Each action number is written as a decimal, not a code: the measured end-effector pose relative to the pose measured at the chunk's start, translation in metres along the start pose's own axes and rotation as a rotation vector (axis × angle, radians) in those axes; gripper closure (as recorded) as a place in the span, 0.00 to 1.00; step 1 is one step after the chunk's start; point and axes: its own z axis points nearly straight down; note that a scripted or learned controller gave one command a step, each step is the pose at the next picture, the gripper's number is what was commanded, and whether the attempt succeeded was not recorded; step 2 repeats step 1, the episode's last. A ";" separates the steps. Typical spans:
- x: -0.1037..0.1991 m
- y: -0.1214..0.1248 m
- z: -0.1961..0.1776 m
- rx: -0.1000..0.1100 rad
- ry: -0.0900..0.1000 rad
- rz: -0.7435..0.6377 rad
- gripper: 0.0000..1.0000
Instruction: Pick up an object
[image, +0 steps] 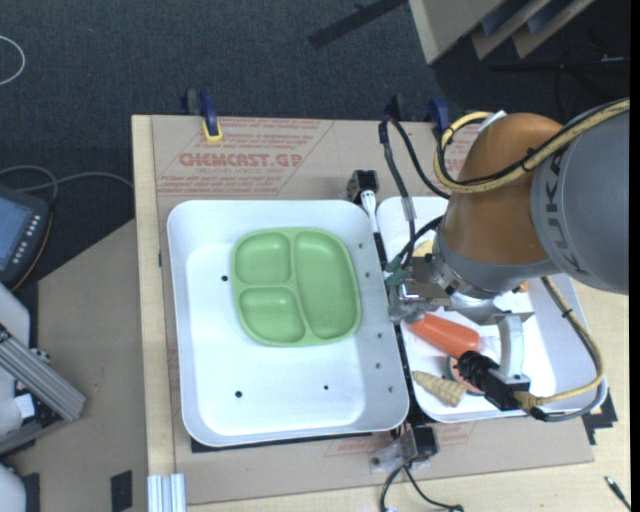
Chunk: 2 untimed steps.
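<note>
While the arm's orange band covers most of the right bin, the gripper sits at its left edge; open or closed, I cannot tell. Just below-right lies an orange carrot, with a tan cone beneath.

Red print on the brown sheet

The sheet under the two bins carries red lettering along its far edge, seen upside down from the camera; the large line reads roughly "CHEMCAST GP", with smaller red lines above and below it too small to read. More red print at the near edge is also illegible.
</note>
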 end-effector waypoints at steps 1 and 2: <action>-0.008 0.005 -0.011 -0.006 -0.001 0.001 1.00; -0.008 0.005 -0.011 -0.006 -0.001 0.001 1.00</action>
